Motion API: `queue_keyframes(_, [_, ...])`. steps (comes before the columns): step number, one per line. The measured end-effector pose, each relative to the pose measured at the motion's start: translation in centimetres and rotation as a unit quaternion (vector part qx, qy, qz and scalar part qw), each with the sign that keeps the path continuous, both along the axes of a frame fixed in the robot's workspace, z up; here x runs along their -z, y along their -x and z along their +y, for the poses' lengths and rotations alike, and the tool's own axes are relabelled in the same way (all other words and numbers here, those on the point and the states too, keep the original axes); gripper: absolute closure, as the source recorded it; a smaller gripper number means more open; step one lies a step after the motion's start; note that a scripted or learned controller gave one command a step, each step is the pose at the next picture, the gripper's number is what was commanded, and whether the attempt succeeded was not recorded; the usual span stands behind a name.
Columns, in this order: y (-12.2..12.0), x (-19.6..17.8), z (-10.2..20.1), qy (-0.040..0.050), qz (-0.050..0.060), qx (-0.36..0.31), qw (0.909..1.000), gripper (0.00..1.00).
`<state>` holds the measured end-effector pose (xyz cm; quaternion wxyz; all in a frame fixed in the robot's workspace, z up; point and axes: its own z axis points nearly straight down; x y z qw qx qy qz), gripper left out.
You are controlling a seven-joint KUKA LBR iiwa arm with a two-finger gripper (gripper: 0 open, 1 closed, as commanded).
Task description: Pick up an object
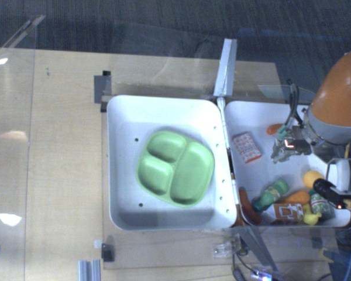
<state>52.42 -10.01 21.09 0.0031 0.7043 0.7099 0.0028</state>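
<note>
Two bins: L bin (120, 157) w/ green tray (175, 167), R bin (245, 116) w/ mixed items; fingers' (286, 148) state unclear.

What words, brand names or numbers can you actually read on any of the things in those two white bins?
None can be read.
Small red-and-white packet in the right bin: print too blurred.
Green bottle: label too small.
Orange-and-white carton: markings blurred.
Green divided plate in the left bin: no text visible.
</note>
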Motion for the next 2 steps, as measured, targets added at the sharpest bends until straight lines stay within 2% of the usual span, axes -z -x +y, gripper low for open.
queue_keyframes(1, [0.0, 0.0, 0.0, 0.0, 0.0, 0.0, 1.0, 0.0])
queue_keyframes(2, [-7.4, 6.7, 1.8, -0.0001, 0.003, -0.015, 0.9999, 0.0])
